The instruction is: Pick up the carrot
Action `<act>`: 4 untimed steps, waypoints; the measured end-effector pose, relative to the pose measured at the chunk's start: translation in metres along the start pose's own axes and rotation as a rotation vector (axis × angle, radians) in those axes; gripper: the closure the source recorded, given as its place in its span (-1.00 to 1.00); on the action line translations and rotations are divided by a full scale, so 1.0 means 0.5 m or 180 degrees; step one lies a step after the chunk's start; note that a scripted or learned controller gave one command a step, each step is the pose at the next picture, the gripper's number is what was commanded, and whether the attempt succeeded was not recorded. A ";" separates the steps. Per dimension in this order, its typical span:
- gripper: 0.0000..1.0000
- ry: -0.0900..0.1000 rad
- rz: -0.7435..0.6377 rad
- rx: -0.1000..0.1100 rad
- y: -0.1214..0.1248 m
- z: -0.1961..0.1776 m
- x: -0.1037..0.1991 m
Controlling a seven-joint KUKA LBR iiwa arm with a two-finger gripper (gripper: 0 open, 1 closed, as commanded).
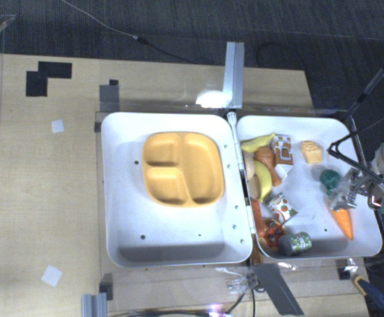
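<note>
Carrot (344,222) lies in the right bin (310,121) at about four o'clock, near the right wall, green top toward twelve and tip toward six. My gripper (351,191) sits just above that leafy end, though I cannot tell how wide it stands. I judge the carrot light, stiff and slightly slick, so I would pinch across its thick upper body.

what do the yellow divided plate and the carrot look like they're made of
The yellow divided plate looks like molded plastic: one even colour, rounded compartment walls, a soft matte sheen. The carrot appears to be a plastic toy: smooth, uniformly orange, no visible skin texture, though it is too small to be sure.
</note>
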State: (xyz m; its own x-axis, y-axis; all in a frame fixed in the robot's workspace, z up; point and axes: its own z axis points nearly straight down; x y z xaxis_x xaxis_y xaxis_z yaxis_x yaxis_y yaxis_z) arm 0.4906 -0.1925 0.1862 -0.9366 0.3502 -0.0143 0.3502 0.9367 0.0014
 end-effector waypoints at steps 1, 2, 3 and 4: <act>1.00 -0.0023 -0.0012 -0.0003 0.003 -0.022 -0.005; 1.00 -0.0055 -0.0023 -0.0006 0.006 -0.045 -0.011; 1.00 0.0033 0.1740 0.0012 -0.026 0.126 -0.002; 1.00 0.0012 0.1964 -0.0006 0.143 -0.017 0.011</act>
State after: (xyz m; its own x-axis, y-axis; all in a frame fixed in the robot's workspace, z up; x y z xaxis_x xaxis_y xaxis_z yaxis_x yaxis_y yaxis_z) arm 0.5103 -0.1234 0.1948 -0.5613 0.8276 -0.0067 0.8275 0.5614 0.0101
